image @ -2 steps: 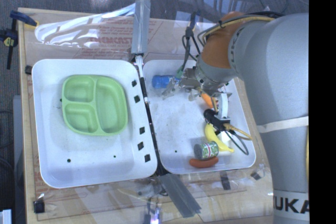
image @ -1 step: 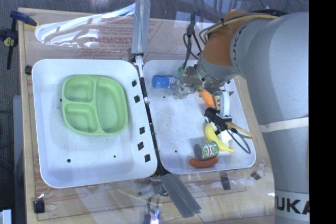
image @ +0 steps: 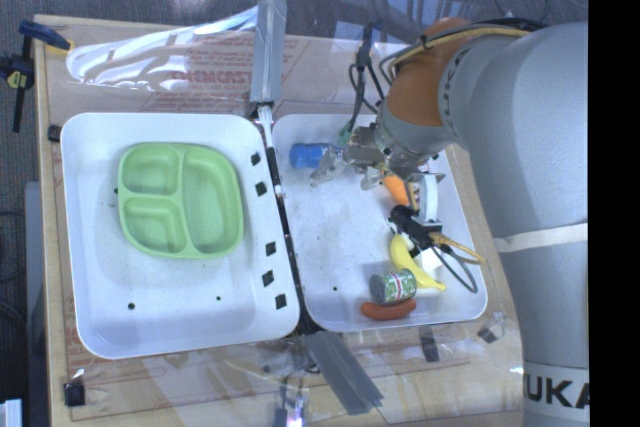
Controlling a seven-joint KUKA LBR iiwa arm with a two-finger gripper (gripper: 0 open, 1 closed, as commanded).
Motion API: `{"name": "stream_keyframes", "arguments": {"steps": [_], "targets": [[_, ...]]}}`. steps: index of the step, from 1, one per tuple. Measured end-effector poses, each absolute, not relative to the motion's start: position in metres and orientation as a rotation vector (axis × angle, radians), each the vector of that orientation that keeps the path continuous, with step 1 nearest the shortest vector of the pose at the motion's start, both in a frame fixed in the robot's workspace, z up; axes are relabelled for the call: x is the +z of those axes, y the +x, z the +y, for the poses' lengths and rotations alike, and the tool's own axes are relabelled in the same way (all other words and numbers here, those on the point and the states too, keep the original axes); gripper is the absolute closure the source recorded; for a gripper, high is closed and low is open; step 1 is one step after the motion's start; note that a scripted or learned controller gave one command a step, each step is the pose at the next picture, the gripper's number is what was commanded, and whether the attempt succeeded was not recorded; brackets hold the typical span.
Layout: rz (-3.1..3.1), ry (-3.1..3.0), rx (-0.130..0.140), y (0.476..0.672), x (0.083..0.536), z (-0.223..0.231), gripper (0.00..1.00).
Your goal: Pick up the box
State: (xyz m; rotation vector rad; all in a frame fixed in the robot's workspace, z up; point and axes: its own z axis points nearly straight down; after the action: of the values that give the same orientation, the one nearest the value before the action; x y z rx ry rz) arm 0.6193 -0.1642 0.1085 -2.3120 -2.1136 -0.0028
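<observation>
You're at the approach step: the gripper (image: pixel 328 167) hangs low in the right bin (image: pixel 335 250), just beside the box (image: pixel 308 155). I take the box to be the small blue thing near the far left corner, though its shape is hard to read. It isn't held. How wide the gripper stands you can't tell from this view, so check that before committing.

The next move calls for a short shift toward the left wall, then a descent squarely over the box. The wall close behind it leaves little room on that side.

A carrot (image: pixel 397 187) lies under the wrist. A banana (image: pixel 408 265), a can (image: pixel 393 287) and a sausage (image: pixel 388 310) crowd the near right corner, well apart from the box. The left bin (image: pixel 90 300) carries a green plate (image: pixel 180 199), out of your way.
</observation>
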Motion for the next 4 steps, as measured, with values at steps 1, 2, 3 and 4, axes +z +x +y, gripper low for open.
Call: {"name": "stream_keyframes", "arguments": {"steps": [1,2,3,4], "targets": [[-2.136,-2.276,0.020,0.653,0.091,-0.172,0.00],[-2.138,-2.267,0.017,0.653,0.099,-0.169,1.00],[-2.139,-2.266,0.017,0.653,0.099,-0.169,0.00],[-2.143,-2.260,0.015,0.654,0.108,-0.168,1.00]]}}
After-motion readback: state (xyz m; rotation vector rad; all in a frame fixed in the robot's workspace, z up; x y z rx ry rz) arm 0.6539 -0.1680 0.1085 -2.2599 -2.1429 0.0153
